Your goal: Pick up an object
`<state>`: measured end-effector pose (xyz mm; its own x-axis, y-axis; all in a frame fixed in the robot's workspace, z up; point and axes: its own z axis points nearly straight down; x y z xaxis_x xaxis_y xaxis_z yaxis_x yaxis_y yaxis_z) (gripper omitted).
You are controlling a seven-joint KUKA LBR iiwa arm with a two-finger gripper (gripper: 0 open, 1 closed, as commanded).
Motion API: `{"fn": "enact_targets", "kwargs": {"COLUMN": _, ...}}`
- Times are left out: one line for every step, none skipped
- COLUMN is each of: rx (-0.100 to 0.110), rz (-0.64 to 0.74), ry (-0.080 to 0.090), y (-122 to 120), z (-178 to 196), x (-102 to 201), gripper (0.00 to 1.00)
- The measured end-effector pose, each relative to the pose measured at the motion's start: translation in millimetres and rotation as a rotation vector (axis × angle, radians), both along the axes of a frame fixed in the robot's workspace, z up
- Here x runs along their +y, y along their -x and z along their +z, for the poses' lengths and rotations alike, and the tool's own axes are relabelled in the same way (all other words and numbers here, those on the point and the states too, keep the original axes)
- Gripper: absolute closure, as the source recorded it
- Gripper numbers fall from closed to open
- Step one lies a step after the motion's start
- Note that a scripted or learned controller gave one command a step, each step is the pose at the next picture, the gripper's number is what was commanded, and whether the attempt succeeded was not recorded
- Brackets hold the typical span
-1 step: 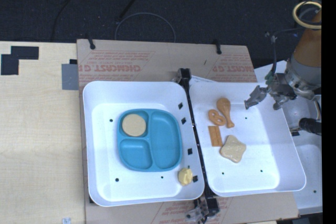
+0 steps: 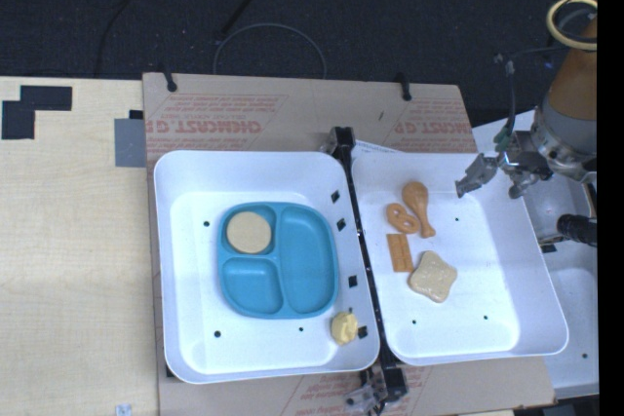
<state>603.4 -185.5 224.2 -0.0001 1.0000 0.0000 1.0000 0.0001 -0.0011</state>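
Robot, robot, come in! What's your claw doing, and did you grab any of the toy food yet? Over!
Gripper over right bin's upper right edge, holding nothing. Drumstick, pretzel, bread slice lie untouched. Nothing in the way.

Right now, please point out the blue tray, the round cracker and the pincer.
blue tray (image 2: 304, 258): camera view, floor of its large right compartment.
round cracker (image 2: 248, 232): camera view, centre of its top.
pincer (image 2: 477, 175): camera view, between its fingertips.

End effector over right bin far edge. Drumstick, pretzel, wafer, bread slice lie left and nearer. Left bin further left: tray holding cookie, lump beside it.
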Motion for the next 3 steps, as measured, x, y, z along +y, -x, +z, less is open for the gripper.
{"fn": "enact_targets", "kwargs": {"rx": 0.006, "rz": 0.000, "ry": -0.002, "y": 10.6, "z": -51.4, "x": -1.4, "gripper": 0.00}}
{"fn": "enact_targets", "kwargs": {"rx": 0.006, "rz": 0.000, "ry": -0.002, "y": 6.5, "z": -111.3, "x": -7.1, "gripper": 0.00}}
{"fn": "enact_targets", "kwargs": {"rx": 0.003, "rz": -0.001, "ry": -0.001, "y": 6.6, "z": -137.9, "x": -5.7, "gripper": 0.00}}
